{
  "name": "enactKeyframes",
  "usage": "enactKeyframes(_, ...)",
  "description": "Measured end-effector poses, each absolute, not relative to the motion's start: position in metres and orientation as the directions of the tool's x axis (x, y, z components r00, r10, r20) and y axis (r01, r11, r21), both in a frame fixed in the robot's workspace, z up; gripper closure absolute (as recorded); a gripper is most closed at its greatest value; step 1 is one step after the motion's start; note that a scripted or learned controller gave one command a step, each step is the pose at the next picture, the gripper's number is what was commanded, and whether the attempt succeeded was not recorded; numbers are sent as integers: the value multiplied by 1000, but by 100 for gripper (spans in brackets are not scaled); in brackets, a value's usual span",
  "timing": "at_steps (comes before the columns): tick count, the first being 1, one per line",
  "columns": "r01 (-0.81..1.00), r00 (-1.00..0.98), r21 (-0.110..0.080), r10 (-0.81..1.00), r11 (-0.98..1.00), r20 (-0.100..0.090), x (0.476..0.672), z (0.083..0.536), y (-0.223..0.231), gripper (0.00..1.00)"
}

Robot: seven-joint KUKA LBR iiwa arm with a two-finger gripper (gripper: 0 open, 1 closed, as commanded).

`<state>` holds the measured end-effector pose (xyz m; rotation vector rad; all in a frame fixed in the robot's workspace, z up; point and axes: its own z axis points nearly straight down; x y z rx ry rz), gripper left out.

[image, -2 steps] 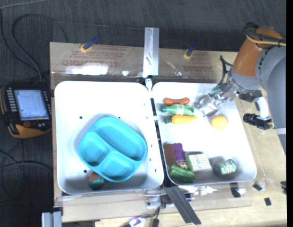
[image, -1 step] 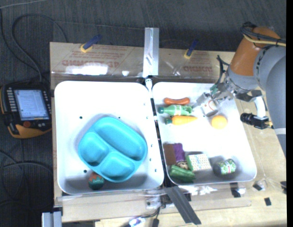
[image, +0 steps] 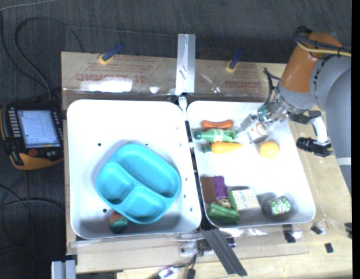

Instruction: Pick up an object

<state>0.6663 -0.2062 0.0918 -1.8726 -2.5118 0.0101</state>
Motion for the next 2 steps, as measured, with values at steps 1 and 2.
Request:
enactKeyframes(1, 958, -287, -2, 958, 287, -5, 668, 102, -207, 100)
enactKeyframes(2, 976, -219, 0, 976, 219, -1, 641, 205, -136, 100)
